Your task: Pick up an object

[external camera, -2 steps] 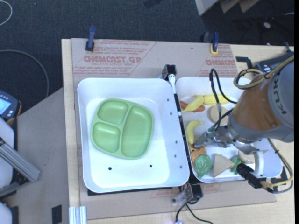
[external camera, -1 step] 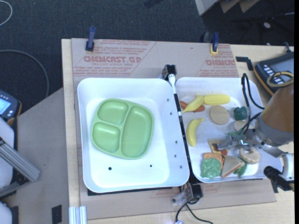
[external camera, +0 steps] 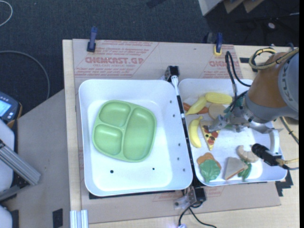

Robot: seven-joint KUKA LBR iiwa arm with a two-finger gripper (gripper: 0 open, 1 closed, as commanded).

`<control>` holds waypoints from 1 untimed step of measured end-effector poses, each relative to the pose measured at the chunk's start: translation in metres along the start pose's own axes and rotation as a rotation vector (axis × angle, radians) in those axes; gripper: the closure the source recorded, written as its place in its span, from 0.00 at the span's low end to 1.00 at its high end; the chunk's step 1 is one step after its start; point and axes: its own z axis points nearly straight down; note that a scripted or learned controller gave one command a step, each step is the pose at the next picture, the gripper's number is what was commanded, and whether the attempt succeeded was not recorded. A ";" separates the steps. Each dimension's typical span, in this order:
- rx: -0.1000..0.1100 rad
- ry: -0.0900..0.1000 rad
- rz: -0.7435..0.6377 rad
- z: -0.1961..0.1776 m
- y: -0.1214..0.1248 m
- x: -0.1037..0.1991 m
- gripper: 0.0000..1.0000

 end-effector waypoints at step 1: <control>0.011 0.006 0.002 -0.006 -0.039 0.051 0.00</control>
